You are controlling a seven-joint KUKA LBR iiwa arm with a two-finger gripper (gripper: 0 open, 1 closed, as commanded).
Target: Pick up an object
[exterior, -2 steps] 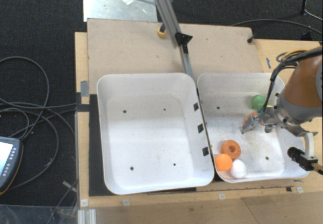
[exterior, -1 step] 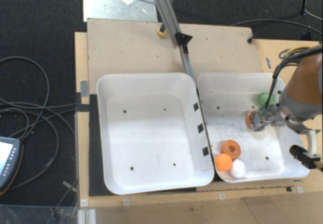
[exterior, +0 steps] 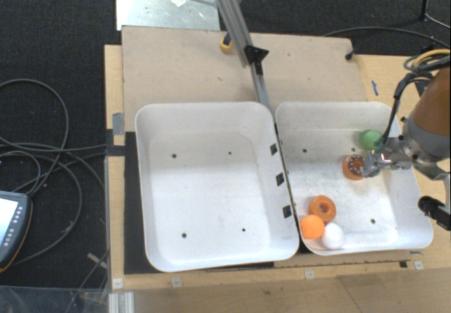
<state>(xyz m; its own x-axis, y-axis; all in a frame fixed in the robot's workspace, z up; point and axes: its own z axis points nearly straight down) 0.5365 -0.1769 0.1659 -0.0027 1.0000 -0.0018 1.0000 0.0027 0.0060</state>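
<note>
I see no readable writing or brand marks anywhere. Taking the right-hand shallow white plastic bin (exterior: 394, 230) as my landmark, the grey arm's gripper (exterior: 369, 164) sits low over its far right part, touching a brown-orange round object (exterior: 351, 167); whether the claw is parted or closed, I cannot tell. A green ball (exterior: 369, 138) lies just behind. At the bin's near edge cluster an orange ring (exterior: 323, 207), an orange ball (exterior: 312, 226) and a white ball (exterior: 332, 235).

robot lab: bench (exterior: 176, 65), cables (exterior: 42, 156)
</note>
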